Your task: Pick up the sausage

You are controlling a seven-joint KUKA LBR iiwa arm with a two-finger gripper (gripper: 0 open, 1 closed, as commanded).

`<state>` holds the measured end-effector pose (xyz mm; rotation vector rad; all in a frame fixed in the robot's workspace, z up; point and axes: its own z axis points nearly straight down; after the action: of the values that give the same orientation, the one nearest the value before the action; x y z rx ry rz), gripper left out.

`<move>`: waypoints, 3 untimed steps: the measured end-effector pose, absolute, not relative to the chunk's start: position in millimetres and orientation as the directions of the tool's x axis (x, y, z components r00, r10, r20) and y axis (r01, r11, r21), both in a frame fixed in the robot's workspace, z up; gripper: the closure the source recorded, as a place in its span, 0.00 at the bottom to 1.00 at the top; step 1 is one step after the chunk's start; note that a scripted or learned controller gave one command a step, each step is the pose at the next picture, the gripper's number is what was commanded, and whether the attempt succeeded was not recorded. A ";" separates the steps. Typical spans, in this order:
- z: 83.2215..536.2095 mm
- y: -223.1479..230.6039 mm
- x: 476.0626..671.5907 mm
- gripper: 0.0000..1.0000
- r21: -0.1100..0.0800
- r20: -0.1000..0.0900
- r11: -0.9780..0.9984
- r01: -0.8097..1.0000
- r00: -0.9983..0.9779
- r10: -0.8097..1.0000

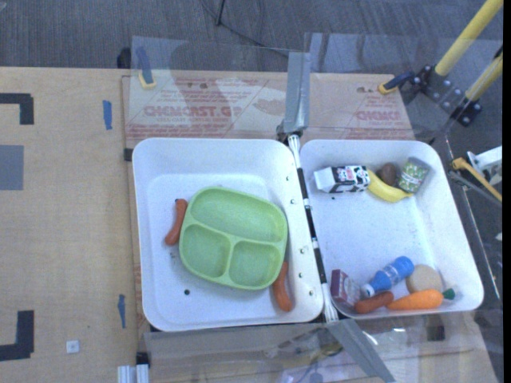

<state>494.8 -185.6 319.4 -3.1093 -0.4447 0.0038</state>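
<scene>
Cardboard (200, 110) behind bins reads "CHOMCAST", sausage (176, 221) beside plate (232, 237)

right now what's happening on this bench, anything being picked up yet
Nothing is being handled at this moment. The left bin holds a green divided plate with two sausages lying beside it on the bin floor: one at the plate's left edge, another at its lower right. The right bin holds a banana, a carrot, a blue bottle and other small items.
</scene>
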 end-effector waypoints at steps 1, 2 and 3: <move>174.7 -190.3 478.6 0.00 -0.004 -0.004 -0.959 0.284 0.959 0.284; 169.9 -222.4 479.3 0.00 -0.002 -0.003 -0.979 0.203 0.979 0.203; 93.1 -175.5 484.1 0.00 0.007 0.012 -0.976 0.216 0.976 0.216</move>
<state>484.1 -175.5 93.1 -3.1286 -0.3423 -0.0202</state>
